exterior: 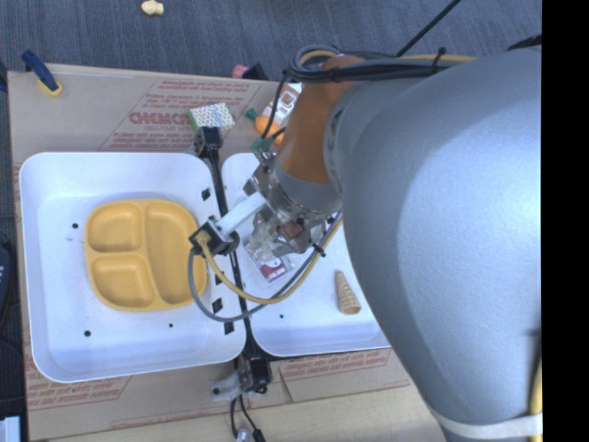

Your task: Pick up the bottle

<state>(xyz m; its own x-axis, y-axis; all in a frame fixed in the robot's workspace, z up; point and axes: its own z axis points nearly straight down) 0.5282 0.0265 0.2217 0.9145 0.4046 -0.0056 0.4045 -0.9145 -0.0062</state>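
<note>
A small clear bottle [272, 267] with a red label lies in the right bin [304, 339], near its left wall. My gripper [276, 233] is down in that bin, directly over the bottle's upper end and touching or nearly touching it. The grey arm and its orange band cover most of the right bin and hide the rest of the bottle.
A yellow divided plate [138, 251] lies in the left bin [55, 339]. A tan cone [347, 293] rests in the right bin beside the arm. An orange object [266, 123] sits at the right bin's far edge. Cables [221, 288] loop over the divider between the bins.
</note>
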